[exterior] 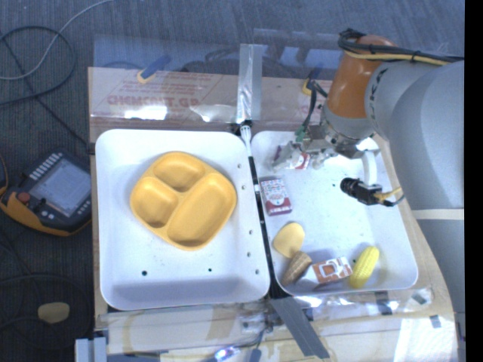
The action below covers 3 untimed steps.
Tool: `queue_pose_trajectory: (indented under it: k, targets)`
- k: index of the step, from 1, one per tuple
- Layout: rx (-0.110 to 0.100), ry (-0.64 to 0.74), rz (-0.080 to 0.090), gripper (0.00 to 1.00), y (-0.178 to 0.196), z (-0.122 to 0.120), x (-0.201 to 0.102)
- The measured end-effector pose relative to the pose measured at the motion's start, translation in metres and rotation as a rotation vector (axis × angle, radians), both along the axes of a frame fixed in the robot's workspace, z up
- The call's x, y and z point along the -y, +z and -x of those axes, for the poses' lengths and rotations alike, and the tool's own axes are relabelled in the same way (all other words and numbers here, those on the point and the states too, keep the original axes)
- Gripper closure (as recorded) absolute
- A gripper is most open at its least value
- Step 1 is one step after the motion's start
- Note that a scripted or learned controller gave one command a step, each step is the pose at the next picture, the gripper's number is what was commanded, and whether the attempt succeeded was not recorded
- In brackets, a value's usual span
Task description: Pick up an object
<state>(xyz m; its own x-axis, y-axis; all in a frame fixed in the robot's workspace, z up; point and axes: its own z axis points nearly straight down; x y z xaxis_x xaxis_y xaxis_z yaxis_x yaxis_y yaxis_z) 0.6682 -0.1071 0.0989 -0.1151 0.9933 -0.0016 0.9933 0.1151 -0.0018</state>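
The right bin (392, 225) holds several small items. A red and white carton (275, 195) lies by its left wall. A pale yellow chip-shaped piece (288, 237) and a tan cone (296, 266) sit below it. An orange and white packet (332, 270) and a yellow corn cob (365, 265) rest near the front wall. My gripper (296, 155) is low over the far left corner of this bin, above the carton and apart from it. A small red and white bit shows right at its tip; I cannot make out whether it is held.
The left bin (121, 277) carries a yellow three-compartment plate (183, 199). The grey arm with its orange band (353, 89) comes in from the upper right. A black connector (361, 190) with a yellow cable hangs over the right bin. A pendant (53, 194) lies on the floor at left.
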Motion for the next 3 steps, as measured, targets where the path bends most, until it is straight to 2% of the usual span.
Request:
queue_pose_trajectory:
  k: [1,2,3]
  targets:
    - [0.011,0.029,0.000,0.00,-0.008,0.067,0.020]
    - [0.002,0.086,-0.001,0.00,0.085,0.015,-0.024]
    - [0.001,0.121,-0.002,0.00,-0.006,0.018,0.013]
